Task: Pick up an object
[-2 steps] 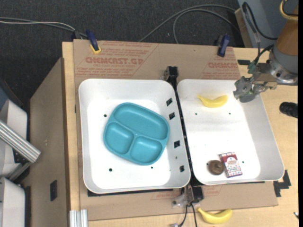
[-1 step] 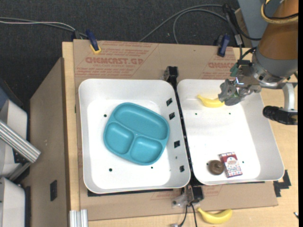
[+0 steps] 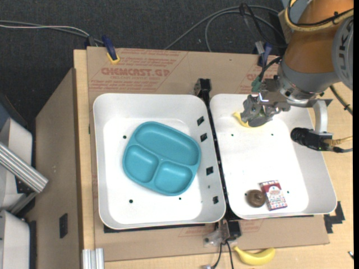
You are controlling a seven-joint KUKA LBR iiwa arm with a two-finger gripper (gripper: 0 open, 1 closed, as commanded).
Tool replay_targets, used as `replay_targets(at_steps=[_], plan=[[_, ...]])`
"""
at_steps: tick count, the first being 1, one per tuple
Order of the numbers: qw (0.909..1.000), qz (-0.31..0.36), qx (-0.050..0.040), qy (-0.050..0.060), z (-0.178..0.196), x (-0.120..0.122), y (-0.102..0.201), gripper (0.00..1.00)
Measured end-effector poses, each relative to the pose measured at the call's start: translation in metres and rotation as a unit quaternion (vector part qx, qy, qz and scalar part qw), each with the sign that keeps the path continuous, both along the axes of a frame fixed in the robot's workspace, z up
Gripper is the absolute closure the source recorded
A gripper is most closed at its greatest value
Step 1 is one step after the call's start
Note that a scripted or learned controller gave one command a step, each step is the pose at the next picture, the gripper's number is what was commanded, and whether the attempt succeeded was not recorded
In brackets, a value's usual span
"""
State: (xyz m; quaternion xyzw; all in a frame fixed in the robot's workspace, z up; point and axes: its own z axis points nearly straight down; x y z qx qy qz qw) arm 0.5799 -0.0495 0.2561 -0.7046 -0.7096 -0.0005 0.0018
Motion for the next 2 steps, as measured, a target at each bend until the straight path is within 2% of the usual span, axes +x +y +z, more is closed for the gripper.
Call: replay_targets(at_steps=[1,2], plan=[[1.0,0.0,0.0,0.001,-0.003,-0.013,0.061,1.0],[1.0,0.0,-0.0003,0.002,-0.026,-0.03,0.113,1.0]])
